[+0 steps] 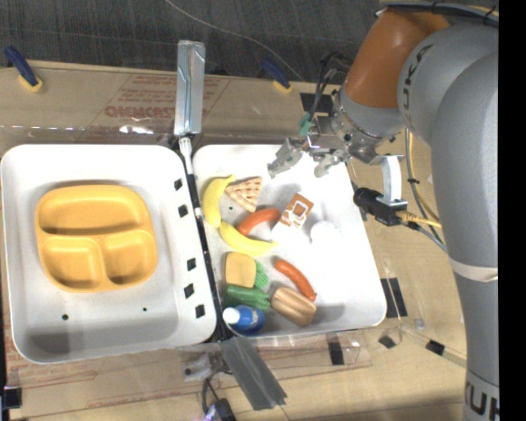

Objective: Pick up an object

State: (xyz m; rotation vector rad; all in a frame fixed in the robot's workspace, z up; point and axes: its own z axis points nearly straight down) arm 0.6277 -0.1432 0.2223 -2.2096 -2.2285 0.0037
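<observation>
- Hovering over the right bin (359,270), the gripper (309,158) has its fingers spread, holding nothing.
- Toys lie below-left; lowering straight onto the pizza slice (245,192) looks best.

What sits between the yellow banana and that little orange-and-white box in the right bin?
In the camera view, a pizza slice and a red-orange sausage-like piece lie between the banana and the small box.
</observation>
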